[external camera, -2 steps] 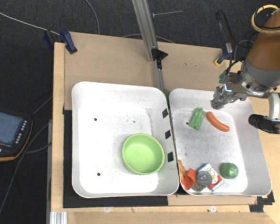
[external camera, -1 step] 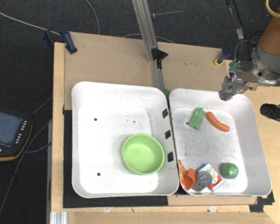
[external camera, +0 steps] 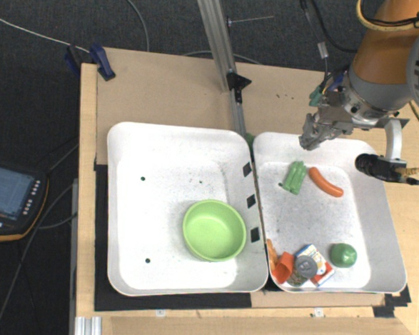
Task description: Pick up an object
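I see my gripper (external camera: 313,138) above the right bin's (external camera: 378,211) far rim; how far apart it stands I cannot tell. Just beyond lie a green block (external camera: 294,177) and an orange sausage shape (external camera: 326,183). Nearer me: a green ball (external camera: 343,255), a round metal tin (external camera: 305,267). The left bin (external camera: 159,167) holds a smooth green bowl (external camera: 214,230) on the tan bench (external camera: 172,82)

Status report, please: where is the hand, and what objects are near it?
Hand above far edge of right bin, nothing seen between its fingers. Green block and orange sausage just below it. Nothing blocking the way.
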